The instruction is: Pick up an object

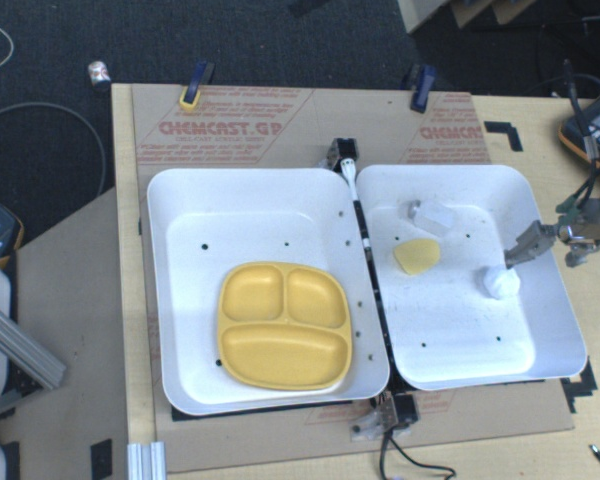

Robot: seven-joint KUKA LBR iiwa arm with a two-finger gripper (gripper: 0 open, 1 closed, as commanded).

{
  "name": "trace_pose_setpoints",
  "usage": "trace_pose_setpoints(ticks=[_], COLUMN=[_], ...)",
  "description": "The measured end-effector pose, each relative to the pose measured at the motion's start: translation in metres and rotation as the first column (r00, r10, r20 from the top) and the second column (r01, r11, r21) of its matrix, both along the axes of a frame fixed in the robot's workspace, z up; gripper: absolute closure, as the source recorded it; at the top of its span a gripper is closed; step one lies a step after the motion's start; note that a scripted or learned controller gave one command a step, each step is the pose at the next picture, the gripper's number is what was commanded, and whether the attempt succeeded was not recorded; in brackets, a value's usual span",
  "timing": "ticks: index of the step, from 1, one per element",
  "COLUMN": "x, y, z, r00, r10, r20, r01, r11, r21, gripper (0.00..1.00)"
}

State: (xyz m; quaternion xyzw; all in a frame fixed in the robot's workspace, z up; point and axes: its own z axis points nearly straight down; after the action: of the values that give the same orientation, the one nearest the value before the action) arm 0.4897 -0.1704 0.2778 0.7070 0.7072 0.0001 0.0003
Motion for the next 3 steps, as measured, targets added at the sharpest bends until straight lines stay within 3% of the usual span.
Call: trace_pose_setpoints(ticks=[1,2,3], x=[-0.010,-0.010,-0.009], y=[-0.053,0.001,-0.002], z=[0.172,0.264,0.269], r00=[1.000,1.000,1.000], r10=[-0.004,0.006,0.002], r20=[0.020,0.014,0.007], r01=[0.004,-0.006,-0.001], r11=[1.000,1.000,1.000], r21=[-0.011,-0.004,-0.004], gripper=[0.00,0.00,1.00])
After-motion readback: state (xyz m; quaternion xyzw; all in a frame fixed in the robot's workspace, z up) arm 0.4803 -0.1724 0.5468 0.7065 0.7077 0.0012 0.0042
